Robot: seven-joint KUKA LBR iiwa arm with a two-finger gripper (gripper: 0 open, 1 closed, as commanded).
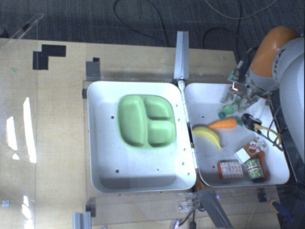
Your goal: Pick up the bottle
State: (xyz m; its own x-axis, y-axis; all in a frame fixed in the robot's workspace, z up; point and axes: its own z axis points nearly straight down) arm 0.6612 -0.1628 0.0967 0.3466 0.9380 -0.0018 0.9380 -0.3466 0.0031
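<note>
Gripper (234,99) is hovering over the right bin's (205,93) far side, its opening impossible to judge, directly above a clear green-capped bottle (226,109) lying beside a carrot (224,124) and banana (208,135).

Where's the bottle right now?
The bottle lies in the right bin, toward its far side, just beyond the carrot and directly under the gripper.

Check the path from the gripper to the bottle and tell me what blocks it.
Nothing visible blocks it. The gripper hangs over the back of the right bin, directly at the clear bottle with the teal cap. The carrot and banana lie nearer the camera, beside the bottle, not between it and the gripper.
</note>
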